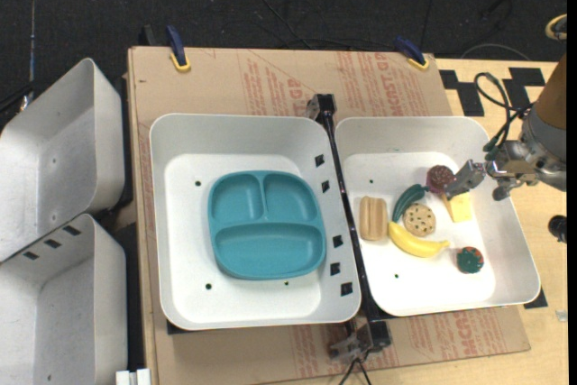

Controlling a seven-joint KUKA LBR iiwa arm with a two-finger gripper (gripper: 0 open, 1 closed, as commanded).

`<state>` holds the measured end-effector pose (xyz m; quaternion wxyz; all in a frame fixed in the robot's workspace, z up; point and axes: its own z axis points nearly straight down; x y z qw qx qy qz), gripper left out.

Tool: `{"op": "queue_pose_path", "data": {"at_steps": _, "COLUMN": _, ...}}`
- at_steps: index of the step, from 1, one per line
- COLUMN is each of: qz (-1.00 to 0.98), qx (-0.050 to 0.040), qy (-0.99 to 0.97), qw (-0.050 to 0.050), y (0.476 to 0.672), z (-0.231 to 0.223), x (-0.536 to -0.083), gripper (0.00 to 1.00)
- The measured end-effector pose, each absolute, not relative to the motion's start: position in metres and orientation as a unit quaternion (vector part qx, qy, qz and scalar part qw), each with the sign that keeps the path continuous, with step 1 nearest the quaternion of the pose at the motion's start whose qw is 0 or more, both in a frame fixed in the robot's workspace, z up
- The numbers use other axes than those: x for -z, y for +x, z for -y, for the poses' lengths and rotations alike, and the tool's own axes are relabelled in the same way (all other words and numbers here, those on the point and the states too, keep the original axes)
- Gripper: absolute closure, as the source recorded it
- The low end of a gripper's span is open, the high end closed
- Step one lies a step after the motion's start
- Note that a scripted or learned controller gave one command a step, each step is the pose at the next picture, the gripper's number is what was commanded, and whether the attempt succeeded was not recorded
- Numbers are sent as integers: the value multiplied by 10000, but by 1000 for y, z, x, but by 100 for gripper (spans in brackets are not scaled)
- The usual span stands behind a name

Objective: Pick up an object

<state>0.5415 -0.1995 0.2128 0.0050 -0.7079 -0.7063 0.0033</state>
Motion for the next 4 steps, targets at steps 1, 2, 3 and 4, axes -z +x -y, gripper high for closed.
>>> {"op": "queue_pose_path", "data": {"at_steps": 1, "qz": 7074, "qx": -2, "qy": -7068, "qw": -2, "y": 544, "z": 199, "x": -219, "gripper": 0}}
{"op": "queue_pose_path", "data": {"at_steps": 2, "qz": 7067, "qx": -11, "qy": -7075, "qw": 15, "y": 547, "z": 201, "x": -176, "gripper": 0}}
{"op": "queue_pose_path", "data": {"at_steps": 3, "qz": 7081, "qx": -9, "qy": -7061, "qw": 18, "y": 554, "z": 195, "x": -126, "gripper": 0}}
{"op": "queue_pose_path", "data": {"at_steps": 4, "qz": 7066, "qx": 11, "qy": -7076, "qw": -29, "y": 556, "z": 195, "x": -95, "gripper": 0}}
